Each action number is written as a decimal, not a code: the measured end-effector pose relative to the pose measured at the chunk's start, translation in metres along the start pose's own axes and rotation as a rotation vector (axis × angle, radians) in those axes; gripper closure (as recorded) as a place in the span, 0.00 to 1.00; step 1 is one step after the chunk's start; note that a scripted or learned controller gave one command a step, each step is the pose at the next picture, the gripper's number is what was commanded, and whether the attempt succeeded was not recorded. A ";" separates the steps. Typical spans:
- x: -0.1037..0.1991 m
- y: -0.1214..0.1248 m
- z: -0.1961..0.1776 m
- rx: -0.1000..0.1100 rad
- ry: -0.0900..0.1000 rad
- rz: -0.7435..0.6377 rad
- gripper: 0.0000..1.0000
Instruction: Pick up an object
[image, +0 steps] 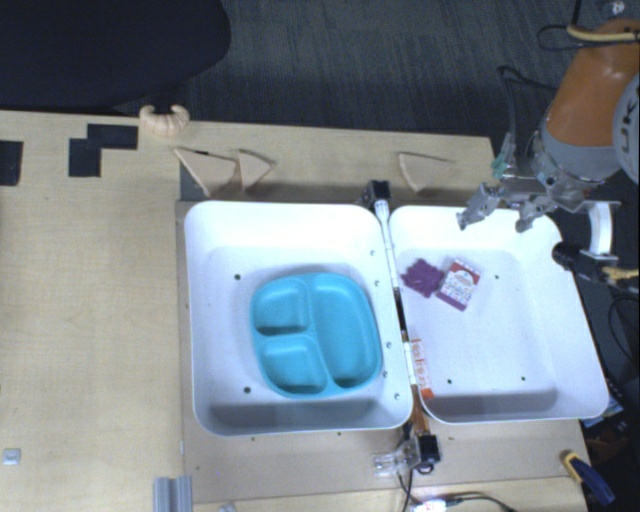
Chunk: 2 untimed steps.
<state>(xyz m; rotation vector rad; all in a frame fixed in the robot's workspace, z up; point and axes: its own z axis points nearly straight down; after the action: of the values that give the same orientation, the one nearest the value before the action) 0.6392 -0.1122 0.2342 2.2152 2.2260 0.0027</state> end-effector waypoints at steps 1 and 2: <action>-0.005 -0.001 0.126 0.003 0.000 0.002 0.00; -0.004 0.002 0.112 -0.004 0.000 0.000 1.00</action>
<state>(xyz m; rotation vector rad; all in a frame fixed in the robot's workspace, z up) 0.6413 -0.1163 0.1219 2.2132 2.2238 0.0067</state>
